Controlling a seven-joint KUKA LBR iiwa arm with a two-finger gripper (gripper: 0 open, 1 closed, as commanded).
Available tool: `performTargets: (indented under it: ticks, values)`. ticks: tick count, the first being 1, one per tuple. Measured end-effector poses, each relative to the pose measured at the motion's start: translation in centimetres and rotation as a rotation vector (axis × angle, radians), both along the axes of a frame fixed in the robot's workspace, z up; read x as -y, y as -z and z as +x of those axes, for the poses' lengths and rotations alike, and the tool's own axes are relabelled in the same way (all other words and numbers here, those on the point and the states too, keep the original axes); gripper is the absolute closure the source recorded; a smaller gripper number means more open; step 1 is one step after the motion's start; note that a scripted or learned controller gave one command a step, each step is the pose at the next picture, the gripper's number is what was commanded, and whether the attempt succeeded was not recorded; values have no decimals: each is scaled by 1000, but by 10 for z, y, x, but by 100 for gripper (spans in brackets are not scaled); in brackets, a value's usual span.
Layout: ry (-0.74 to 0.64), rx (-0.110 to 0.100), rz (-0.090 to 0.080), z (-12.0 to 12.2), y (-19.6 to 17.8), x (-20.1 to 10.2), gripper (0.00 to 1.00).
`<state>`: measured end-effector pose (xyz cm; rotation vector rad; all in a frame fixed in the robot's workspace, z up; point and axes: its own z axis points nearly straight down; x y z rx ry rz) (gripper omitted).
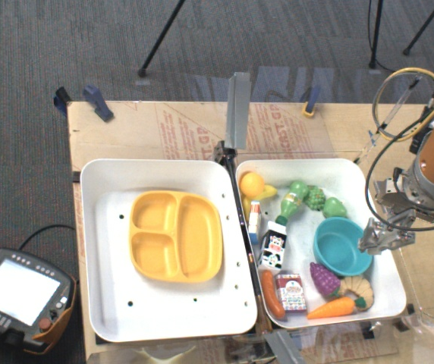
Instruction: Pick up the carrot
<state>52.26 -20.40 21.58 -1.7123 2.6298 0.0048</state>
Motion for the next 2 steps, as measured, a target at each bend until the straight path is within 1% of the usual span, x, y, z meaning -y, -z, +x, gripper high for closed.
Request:
performTargets:
  ticks: [1, 2]
  values:
    - [-181, 0, 0, -34, -43, 7, 100]
    - [-517, -1, 4, -5, 0, 8, 100]
